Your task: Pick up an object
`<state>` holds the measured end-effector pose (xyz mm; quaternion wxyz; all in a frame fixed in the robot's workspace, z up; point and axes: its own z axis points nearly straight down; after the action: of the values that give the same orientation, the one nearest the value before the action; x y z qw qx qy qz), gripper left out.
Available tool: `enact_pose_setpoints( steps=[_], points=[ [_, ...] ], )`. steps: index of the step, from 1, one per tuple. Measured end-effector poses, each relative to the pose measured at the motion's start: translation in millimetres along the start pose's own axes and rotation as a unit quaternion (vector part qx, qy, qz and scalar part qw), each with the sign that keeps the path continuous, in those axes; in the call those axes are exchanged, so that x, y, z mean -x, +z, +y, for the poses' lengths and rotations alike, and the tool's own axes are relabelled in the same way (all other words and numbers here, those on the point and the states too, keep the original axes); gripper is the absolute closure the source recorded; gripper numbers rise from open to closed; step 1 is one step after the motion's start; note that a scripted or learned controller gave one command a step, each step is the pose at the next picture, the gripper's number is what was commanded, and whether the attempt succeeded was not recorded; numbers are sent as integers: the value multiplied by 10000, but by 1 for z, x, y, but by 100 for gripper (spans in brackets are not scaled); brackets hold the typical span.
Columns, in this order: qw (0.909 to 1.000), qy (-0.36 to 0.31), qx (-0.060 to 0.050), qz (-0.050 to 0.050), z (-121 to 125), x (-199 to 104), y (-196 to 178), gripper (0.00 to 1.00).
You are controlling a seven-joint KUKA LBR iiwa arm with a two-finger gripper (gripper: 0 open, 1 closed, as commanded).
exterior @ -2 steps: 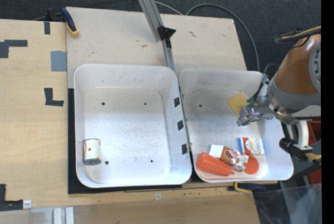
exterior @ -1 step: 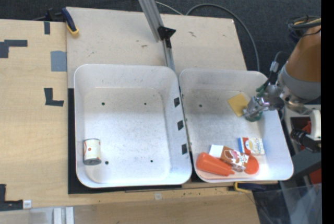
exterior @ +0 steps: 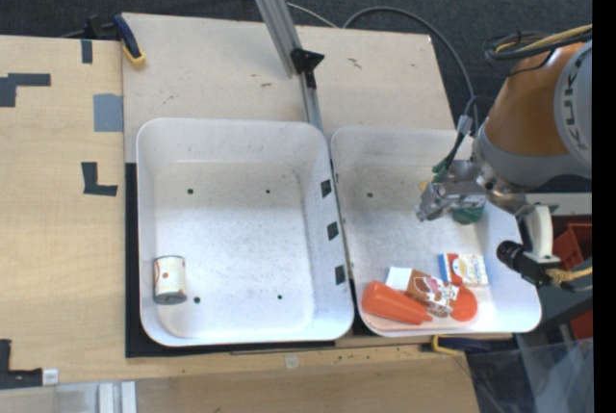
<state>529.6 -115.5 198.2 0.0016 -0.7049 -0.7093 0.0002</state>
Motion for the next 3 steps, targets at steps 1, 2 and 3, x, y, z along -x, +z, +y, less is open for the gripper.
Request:
enact_pose_setpoints(
  steps=[1, 2, 3],
  points=[
    [10000, -5, -1, 6, -12, -62, -6, 100],
    [10000, 1, -6, -2, -19, -108, -4, 100],
    [10000, -5, 5, -2, -23, -154, -19, 100]
  ],
)
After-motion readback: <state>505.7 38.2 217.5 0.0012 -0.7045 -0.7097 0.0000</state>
